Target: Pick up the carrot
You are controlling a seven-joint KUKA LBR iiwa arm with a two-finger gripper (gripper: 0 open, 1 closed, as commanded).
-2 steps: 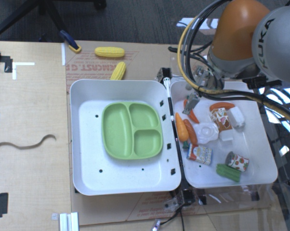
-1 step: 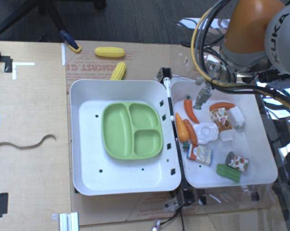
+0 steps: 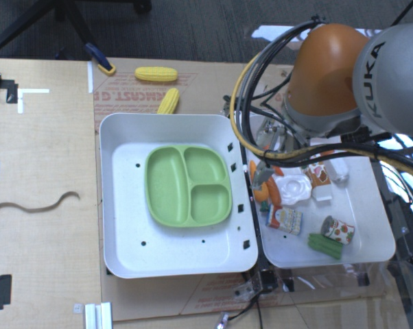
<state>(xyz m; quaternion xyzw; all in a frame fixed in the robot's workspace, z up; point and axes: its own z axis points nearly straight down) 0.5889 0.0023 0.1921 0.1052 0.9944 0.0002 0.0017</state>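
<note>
Carrot (image 3: 263,192) is seen at right bin's (image 3: 371,252) left edge, under the tool (image 3: 260,173); tool state cannot be told.

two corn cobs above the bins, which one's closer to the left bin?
The lower corn cob, angled, almost at the left bin rim. The other corn cob lies level, farther up.

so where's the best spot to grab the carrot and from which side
Likely its middle, coming from straight above. The carrot lies flat and slim along the right bin's left wall, so the fingers should close across its narrow width. The wall on one side and the white toy on the other leave little room. The gripper hangs over its upper end.
</note>
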